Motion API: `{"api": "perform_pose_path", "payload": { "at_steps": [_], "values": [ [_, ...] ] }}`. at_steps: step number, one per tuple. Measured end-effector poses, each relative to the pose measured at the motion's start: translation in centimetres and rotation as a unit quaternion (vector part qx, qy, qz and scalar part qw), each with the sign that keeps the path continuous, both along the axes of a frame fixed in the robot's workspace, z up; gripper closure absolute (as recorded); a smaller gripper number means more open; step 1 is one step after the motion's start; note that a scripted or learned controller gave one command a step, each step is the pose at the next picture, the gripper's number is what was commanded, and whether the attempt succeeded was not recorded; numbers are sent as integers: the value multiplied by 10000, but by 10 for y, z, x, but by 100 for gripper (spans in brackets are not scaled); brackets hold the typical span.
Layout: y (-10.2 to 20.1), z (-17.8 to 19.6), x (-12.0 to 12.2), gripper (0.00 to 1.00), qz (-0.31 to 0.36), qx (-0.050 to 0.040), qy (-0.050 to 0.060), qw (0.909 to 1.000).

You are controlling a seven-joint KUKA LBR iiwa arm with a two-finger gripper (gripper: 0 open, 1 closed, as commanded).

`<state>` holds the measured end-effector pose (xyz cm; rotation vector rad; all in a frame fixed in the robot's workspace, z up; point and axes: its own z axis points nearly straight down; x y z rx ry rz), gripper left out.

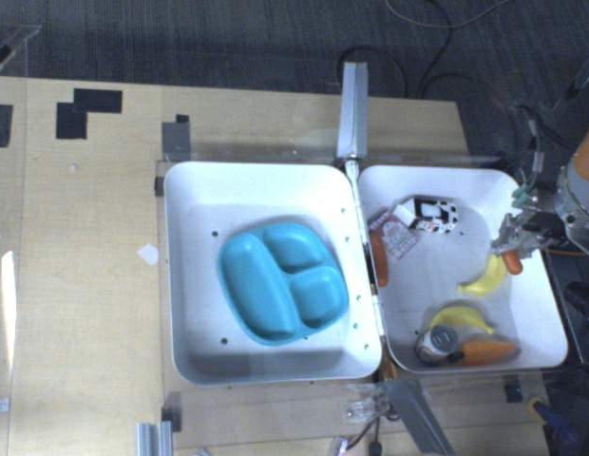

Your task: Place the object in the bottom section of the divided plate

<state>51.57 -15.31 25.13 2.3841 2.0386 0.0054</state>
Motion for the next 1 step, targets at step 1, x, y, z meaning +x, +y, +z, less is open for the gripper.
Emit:
{"api": "perform_pose_path", "payload": {
  "at_steps": [1],
  "values": [
    [-41,-52,-1,100,-306,2,18,9995]
  ]
}}
